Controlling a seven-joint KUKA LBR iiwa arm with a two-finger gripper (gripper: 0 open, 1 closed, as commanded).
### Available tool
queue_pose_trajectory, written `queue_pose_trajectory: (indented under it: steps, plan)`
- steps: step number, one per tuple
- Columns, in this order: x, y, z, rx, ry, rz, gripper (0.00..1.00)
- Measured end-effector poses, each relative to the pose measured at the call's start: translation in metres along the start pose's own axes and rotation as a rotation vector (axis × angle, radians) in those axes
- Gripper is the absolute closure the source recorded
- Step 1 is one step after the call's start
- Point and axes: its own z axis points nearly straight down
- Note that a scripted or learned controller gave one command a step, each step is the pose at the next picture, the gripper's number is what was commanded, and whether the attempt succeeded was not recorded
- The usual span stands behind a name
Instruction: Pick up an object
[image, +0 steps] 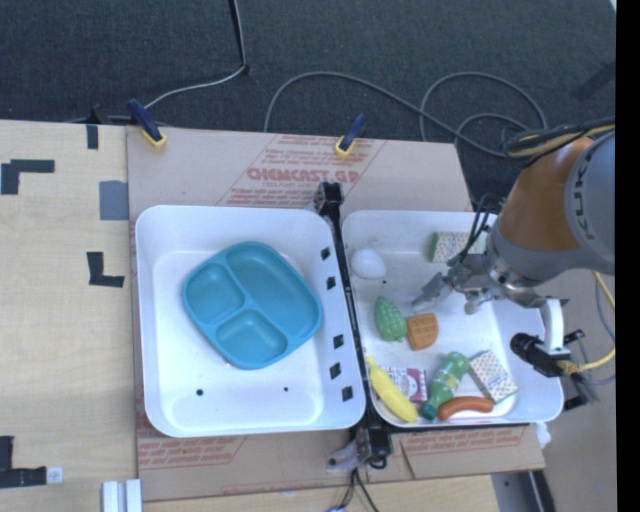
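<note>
My gripper (455, 294) hangs over the middle of the right bin (400, 225) with its two grey fingers spread open and only white bin floor between them. To its left lie a green vegetable (390, 320) and an orange bread piece (423, 331). A white egg (369, 263) rests near the divider. A green-and-white packet (449, 246) lies just behind the gripper, partly covered by the wrist. Along the front wall sit a yellow banana (392, 393), a pink carton (409, 379), a green bottle (446, 380), a red sausage (465, 407) and a small patterned box (492, 375).
The left bin (160, 330) holds a blue three-compartment plate (252, 303). A black divider with clips (340, 300) runs between the bins. The arm's orange band (545, 205) looms over the right bin's far right side. Cables trail across the dark floor behind.
</note>
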Motion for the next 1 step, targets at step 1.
queue_pose_trajectory:
  steps: [1]
  plan:
    - [0.0384,-0.0208,0.0588,-0.005,-0.001,0.0,0.0]
